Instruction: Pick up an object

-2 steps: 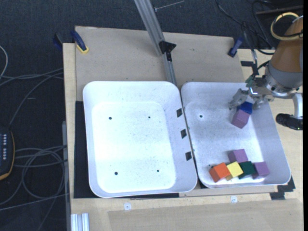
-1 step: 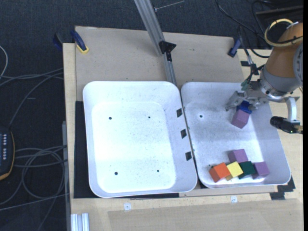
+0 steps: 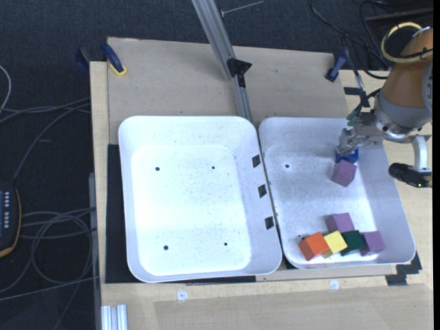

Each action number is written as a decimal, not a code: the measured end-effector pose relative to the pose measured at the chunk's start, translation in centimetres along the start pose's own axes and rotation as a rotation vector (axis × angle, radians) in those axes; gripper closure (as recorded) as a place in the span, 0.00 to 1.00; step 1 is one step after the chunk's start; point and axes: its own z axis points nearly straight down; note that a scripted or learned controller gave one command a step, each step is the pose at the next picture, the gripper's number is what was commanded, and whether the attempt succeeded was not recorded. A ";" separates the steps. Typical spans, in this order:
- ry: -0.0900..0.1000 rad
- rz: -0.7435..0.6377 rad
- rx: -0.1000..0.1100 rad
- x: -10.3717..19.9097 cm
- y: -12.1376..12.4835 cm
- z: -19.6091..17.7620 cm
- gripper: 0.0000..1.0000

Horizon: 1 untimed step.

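My gripper [image 3: 347, 145] hangs over the upper right part of the right bin [image 3: 295, 184], reaching in from the right. Directly under it is a small blue piece [image 3: 349, 156], and just below that a purple block [image 3: 343, 173]; I cannot tell whether either is gripped or resting on the bin floor. In the bin's near right corner lies a cluster of blocks: purple [image 3: 340, 222], orange [image 3: 315, 245], yellow [image 3: 335, 241], green [image 3: 353, 240] and another purple [image 3: 373, 240].
The left bin [image 3: 127, 184] stands beside the right one, joined by black clips [image 3: 261, 190]. A slanted metal pole [image 3: 214, 29] crosses the bench's far side. Blue clamps [image 3: 113, 58] [image 3: 336, 66] sit at the far corners. Cables lie on the floor at the left.
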 end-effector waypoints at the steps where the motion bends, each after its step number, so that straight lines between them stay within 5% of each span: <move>1: 0.005 0.002 0.010 -0.3 0.0 -6.5 1.00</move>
